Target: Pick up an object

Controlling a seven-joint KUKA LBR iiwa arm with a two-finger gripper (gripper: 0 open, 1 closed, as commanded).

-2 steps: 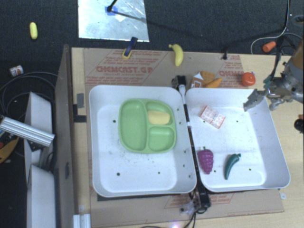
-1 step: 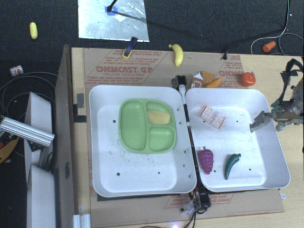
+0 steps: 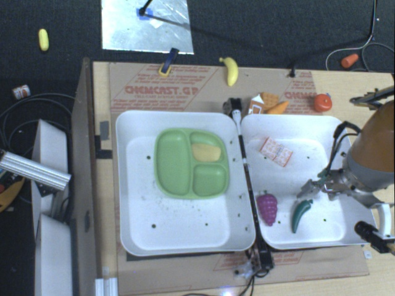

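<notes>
On the desk, the cardboard sheet (image 3: 185, 85) reads "CHEMCAST GP" in red. Over the right bin (image 3: 290, 242), the gripper (image 3: 311, 189) has open fingers just above the green pepper (image 3: 300, 213); purple grapes (image 3: 267, 207) lie beside.

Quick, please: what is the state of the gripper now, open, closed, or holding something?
Gripper: cannot be told. It is over the right bin, just above the green pepper, and nothing is seen held in it.

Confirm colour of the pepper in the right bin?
Dark green. The pepper lies beside the purple grapes; the camera view shows it clearly.
</notes>
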